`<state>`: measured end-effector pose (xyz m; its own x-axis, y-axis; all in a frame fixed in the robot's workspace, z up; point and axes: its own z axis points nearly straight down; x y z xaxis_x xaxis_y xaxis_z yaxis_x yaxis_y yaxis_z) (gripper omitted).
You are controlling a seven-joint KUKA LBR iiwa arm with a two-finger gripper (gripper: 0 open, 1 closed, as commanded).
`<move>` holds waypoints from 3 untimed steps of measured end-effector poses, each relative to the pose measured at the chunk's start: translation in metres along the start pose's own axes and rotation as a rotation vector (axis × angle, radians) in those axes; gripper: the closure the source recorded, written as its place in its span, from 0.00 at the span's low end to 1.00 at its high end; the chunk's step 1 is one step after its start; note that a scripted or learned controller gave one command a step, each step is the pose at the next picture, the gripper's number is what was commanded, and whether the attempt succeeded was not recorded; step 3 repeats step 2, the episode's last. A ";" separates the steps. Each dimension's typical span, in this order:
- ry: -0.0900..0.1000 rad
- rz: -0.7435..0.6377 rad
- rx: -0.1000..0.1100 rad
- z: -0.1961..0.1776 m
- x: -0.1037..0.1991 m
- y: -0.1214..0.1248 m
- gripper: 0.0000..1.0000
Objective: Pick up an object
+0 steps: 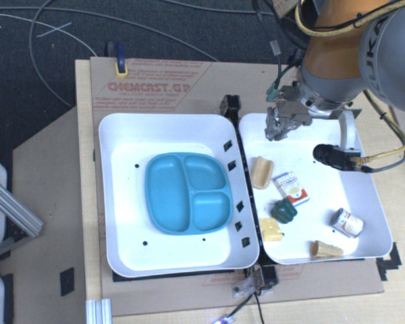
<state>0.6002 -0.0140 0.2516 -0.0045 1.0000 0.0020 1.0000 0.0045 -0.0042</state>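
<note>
One gripper (278, 128) hangs over the upper left of the right bin (368, 187); whether it is clenched or released I cannot tell. Below it lie a tan block (262, 172), a red-and-white packet (291, 187), a green object (283, 211) and a small can (347, 222). At frame left, a blue divided plate (188, 193) fills the left bin (121, 181).

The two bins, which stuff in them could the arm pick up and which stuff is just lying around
Candidates to pick, all in the right bin:
- tan block
- red and white packet
- dark green piece
- yellow wedge
- small can
- tan wedge

Just lying about:
- blue divided plate in the left bin
- blue clamp
- loose cables
</note>
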 end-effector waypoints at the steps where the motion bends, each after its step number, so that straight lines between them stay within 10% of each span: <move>1: 0.000 -0.001 0.001 0.021 0.048 0.004 1.00; 3: 0.001 -0.002 -0.005 0.020 0.104 0.009 1.00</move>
